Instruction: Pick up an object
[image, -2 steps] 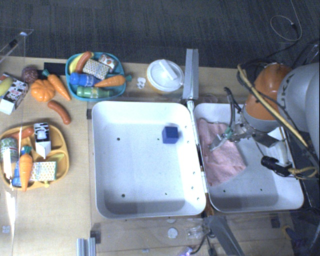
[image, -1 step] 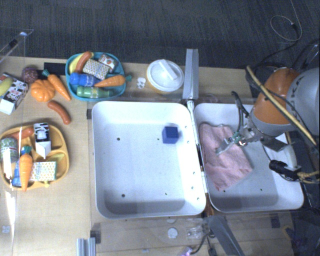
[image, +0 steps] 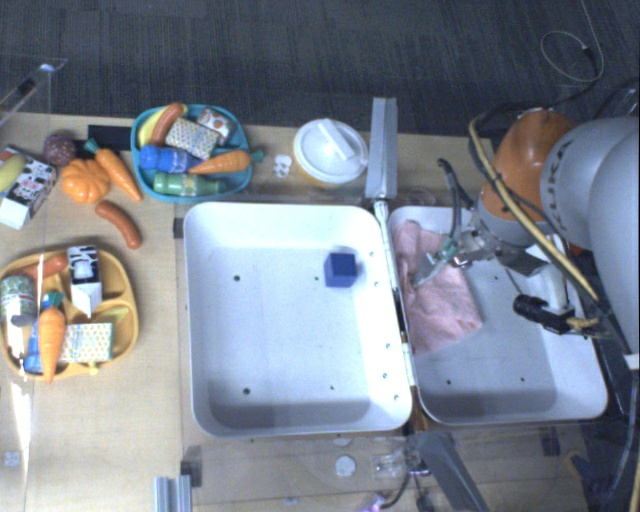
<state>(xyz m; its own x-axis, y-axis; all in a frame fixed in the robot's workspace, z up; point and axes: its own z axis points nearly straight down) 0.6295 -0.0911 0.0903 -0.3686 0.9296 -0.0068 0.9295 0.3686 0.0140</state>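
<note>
A small blue cube lies in the left white bin, toward its upper right. A crumpled pink cloth lies against the left wall of the right white bin. My gripper hangs low over the upper part of the cloth, at or just above its surface. The grey arm with its orange band reaches in from the right and covers the bin's upper right corner. Whether any cloth is caught in the gripper is hidden.
A metal bar stands behind the gap between the bins. A white round lid sits at the back. Toy food fills a blue bowl and a yellow plate at the left. Cables loop around the wrist.
</note>
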